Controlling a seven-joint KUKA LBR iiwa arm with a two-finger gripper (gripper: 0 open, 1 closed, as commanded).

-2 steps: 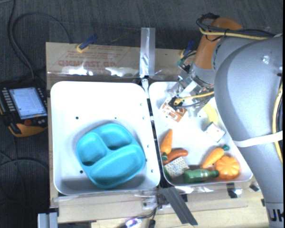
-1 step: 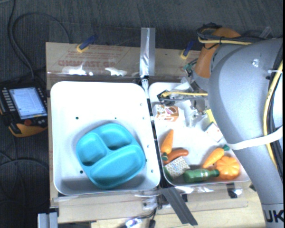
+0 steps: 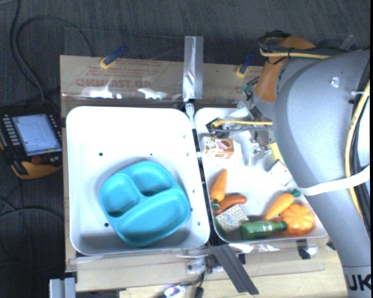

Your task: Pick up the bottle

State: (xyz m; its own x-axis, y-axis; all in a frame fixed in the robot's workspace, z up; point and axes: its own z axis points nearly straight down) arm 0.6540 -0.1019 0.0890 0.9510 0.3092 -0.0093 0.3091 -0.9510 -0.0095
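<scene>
From my remote station, the grey arm (image 3: 326, 123) fills the right of the frame, its gripper (image 3: 256, 149) hanging over the upper part of the right bin (image 3: 205, 185). Whether the hand is wide, narrow or closed, I cannot tell from this angle; nothing shows held in it. The bottle (image 3: 262, 229), dark green and lying on its side, rests at the lower edge of the right bin, touching the orange pumpkin (image 3: 297, 218) and just below a carrot (image 3: 278, 206). I judge it lies flat because the shallow bin lets loose items settle against the wall. Another carrot (image 3: 218, 185) and a small printed box (image 3: 218, 146) sit nearer the divider. In the left bin (image 3: 81, 166) a blue divided plate (image 3: 145, 200) lies alone. The gripper is well apart from the bottle, so the pick looks yet to be made.
</scene>
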